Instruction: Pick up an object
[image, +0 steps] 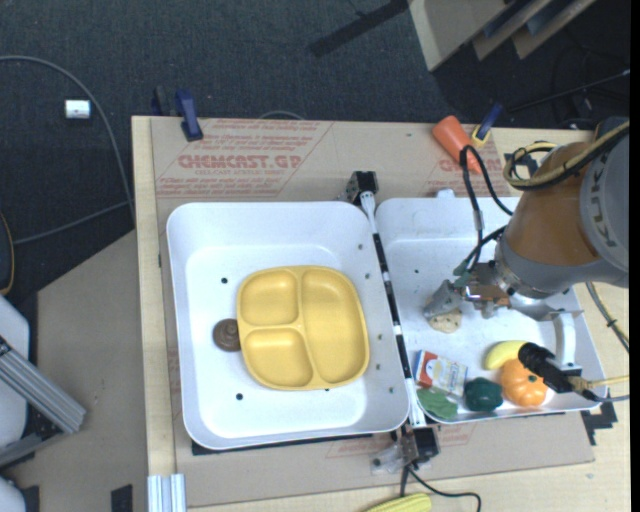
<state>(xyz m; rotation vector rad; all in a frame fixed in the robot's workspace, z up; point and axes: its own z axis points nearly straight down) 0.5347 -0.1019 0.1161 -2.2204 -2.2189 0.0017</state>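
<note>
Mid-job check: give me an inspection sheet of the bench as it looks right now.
Surface: bench bears left bin and right bin.
Job's things: cookie, banana, orange, green toy, packet in the right bin.
Clutter: yellow tray and brown disc in the left bin.
Grippers: gripper right over the cookie.
Cables: black cables along the arm.
Surroundings: dark carpet.

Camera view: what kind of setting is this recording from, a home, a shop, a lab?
Most likely a robotics lab. A grey and orange arm reaches over two white bins clamped to a board-topped bench, and cables trail across dark carpet beside it.
</note>
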